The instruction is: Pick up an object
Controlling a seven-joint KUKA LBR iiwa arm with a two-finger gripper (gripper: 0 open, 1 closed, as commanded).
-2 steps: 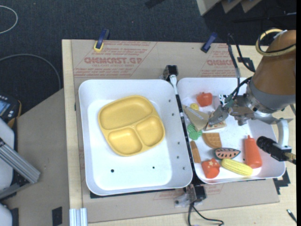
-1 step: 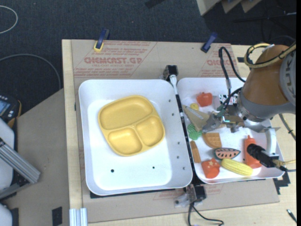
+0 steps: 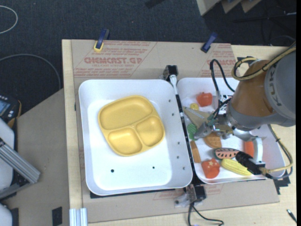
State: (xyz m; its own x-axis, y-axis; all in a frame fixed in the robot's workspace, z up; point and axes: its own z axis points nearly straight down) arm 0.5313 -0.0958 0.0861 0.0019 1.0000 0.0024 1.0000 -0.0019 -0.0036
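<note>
Lying crowded in the right bin (image 3: 273,136) are small toy foods: a red piece (image 3: 204,99) at the far side, a green piece (image 3: 191,128), a watermelon slice (image 3: 226,153), a corn cob (image 3: 235,166) and a tomato (image 3: 211,168) nearer. No single target can be named. The gripper (image 3: 210,127) is seen low among them, just right of the green piece; whether it is open or closed cannot be told. A neighbour could be nudged or pinched instead, because the items touch. The yellow divided plate (image 3: 130,125) sits in the left bin (image 3: 89,126).
</note>
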